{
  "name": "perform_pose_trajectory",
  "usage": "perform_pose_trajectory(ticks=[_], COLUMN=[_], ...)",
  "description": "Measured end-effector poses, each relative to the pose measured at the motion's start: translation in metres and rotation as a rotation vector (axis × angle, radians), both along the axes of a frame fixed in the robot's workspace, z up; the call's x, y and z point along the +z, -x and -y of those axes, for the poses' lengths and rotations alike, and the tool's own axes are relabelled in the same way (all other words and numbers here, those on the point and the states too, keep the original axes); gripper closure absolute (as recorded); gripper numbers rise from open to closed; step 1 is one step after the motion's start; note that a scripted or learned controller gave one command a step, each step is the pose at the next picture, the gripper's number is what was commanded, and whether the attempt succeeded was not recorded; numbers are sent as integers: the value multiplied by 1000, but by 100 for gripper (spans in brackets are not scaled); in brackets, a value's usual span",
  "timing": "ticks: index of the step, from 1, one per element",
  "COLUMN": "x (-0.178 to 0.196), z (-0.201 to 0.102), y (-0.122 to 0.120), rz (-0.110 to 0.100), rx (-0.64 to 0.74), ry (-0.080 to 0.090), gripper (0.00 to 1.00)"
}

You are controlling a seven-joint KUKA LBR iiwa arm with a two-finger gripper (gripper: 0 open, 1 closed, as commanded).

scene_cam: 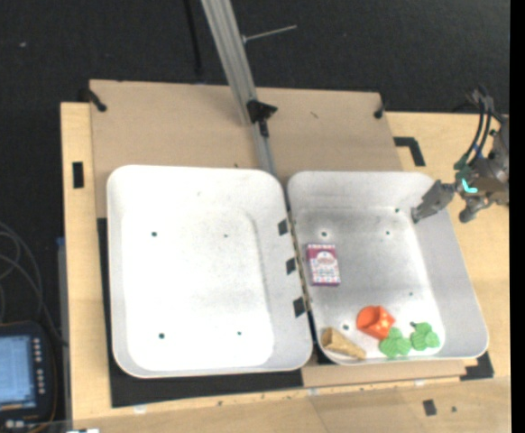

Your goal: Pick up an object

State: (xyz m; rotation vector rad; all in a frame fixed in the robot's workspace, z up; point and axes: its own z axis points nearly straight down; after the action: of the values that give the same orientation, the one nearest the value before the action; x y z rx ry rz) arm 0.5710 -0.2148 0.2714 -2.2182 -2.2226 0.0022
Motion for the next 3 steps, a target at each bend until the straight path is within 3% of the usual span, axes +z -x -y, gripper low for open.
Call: perform_pose_trajectory(ticks=[1, 3], x=[2, -99], z=[0, 9], y=[-1, 8], rz=[4, -3], rx=[1, -3], ry=[2, 1], gripper=[0, 0])
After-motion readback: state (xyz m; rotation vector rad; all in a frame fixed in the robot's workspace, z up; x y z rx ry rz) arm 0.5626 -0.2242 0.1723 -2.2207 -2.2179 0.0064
